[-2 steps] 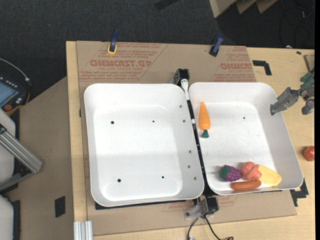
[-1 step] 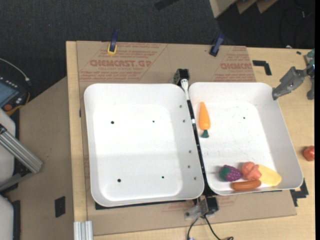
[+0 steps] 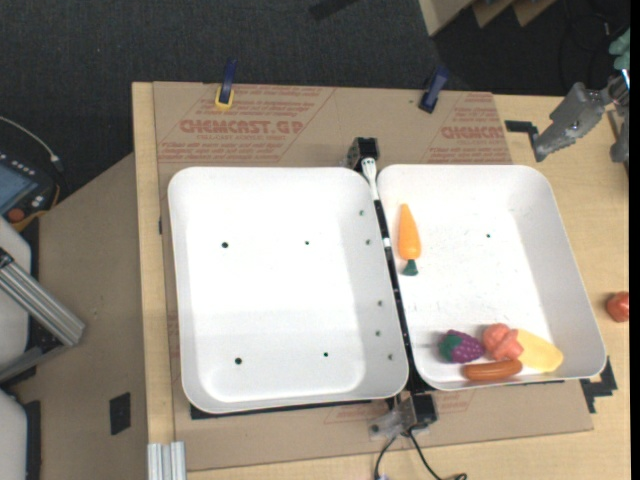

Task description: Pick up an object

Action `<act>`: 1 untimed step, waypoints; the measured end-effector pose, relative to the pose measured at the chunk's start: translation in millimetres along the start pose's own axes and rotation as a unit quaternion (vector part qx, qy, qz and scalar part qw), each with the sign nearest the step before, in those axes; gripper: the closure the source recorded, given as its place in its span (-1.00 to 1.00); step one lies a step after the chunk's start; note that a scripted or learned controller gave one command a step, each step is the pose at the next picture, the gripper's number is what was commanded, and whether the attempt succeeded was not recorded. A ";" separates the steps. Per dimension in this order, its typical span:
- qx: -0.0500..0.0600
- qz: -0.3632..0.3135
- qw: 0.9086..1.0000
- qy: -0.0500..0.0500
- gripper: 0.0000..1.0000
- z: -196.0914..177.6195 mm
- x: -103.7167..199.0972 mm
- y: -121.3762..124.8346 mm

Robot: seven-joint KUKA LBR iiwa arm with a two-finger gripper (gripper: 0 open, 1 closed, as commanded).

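Several toy foods lie in the right bin [image 3: 520, 218]. An orange carrot [image 3: 408, 230] with a green stem rests by the bin's left wall, pointing toward the back. In the front corner, purple grapes [image 3: 461, 347], a pink piece [image 3: 503, 341], a yellow piece [image 3: 541, 353] and a red-orange sausage [image 3: 491, 371] are bunched together, touching. My gripper [image 3: 566, 121] shows as a grey piece at the upper right, beyond the right bin's back corner and well above the bench, far from all the toys.
The left bin [image 3: 200, 268] sits beside the right one, joined along a black hinge strip [image 3: 385, 258]. A small orange-red object [image 3: 618, 307] lies on the bench right of the right bin. Clamps [image 3: 226, 92] hold the cardboard base at the back.
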State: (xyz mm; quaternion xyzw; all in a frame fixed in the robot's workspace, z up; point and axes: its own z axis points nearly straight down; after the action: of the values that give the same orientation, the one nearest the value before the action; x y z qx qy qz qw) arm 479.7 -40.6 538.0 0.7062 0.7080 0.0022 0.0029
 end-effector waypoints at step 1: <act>0.003 0.001 1.000 0.000 -1.00 2.6 64.3 -0.3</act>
State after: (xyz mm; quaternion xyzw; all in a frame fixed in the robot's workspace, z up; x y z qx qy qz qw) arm 479.2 23.7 535.3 0.7070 0.7072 0.0002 0.0002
